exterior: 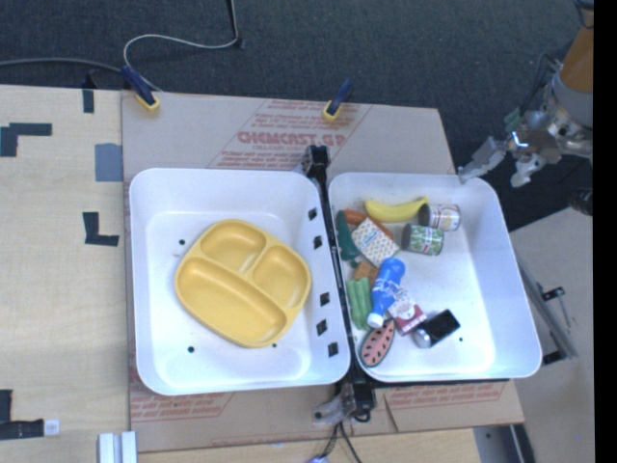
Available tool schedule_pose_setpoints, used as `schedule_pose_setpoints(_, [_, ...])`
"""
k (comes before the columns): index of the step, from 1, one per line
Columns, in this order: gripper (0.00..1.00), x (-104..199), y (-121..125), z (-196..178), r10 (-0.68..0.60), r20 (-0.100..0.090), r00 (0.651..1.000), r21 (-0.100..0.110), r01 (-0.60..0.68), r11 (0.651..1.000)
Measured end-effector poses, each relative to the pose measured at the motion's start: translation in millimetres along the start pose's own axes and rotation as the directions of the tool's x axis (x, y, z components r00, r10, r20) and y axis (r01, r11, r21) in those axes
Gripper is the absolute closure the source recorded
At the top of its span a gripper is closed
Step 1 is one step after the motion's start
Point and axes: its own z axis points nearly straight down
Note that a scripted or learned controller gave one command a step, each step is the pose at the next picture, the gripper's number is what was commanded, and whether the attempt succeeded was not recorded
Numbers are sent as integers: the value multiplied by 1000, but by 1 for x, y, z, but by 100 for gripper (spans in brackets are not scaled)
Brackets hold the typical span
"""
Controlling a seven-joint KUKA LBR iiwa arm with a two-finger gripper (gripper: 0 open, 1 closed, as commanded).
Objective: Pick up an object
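Observation:
The right bin [487, 287] holds a pile of small items: a yellow banana [395, 208], a green can [423, 240], a small jar [444, 218], a blue bottle [387, 285], a black block [440, 327], a patterned packet [373, 242] and a reddish oval piece [376, 345]. My gripper [494, 170] hangs above the bin's far right corner, outside the pile. Its two fingers are spread, so it is open, with nothing between them. The nearest items, the jar and the banana, lie to its lower left.
The left bin [154, 258] bears a yellow divided plate [243, 280]. Black clips [324, 258] run along the seam between the bins. Both bins rest on a cardboard sheet [280, 133] held by two yellow-blue clamps, with a cable beyond.

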Motion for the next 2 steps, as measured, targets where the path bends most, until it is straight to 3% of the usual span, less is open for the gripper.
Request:
schedule_pose_setpoints(1, [0, 6, 24, 146, -1, -1, 1000, 3, 1, 1000])
schedule_pose_setpoints(2, [0, 33, 26, 174, -2, 1, 1000, -3, 2, 1000])
